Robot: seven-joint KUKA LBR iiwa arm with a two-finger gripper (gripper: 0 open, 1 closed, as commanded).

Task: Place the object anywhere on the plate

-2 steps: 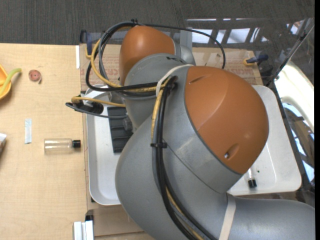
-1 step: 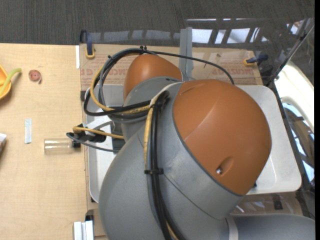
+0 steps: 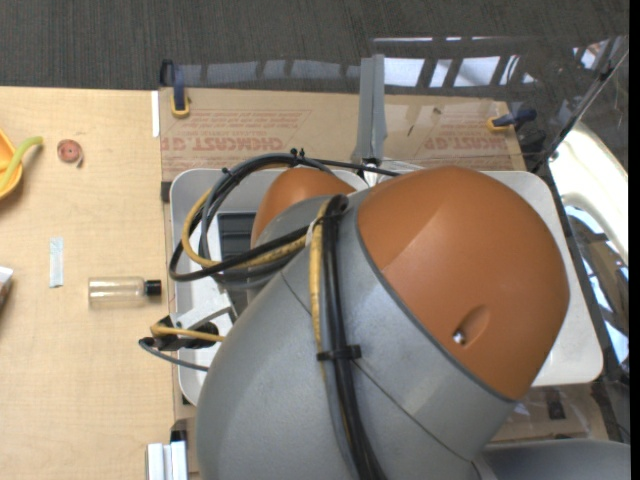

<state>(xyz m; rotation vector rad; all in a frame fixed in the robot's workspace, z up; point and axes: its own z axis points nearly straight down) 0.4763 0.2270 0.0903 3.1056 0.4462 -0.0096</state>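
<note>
The grey arm with its orange bands (image 3: pixel 440 268) bulks over most of both white bins (image 3: pixel 185 193), reaching across from the right toward the left bin. Black and yellow cables (image 3: pixel 215 238) loop off the arm over the left bin. The arm's body hides the contents of the bins, so I cannot make out a plate or an object to place.
On the wooden bench left of the bins lie a clear small bottle with a black cap (image 3: pixel 122 289), a small red disc (image 3: pixel 68 150), a yellow item at the left edge (image 3: pixel 10 163) and a small grey strip (image 3: pixel 56 262). Cardboard (image 3: pixel 270 133) stands behind the bins.
</note>
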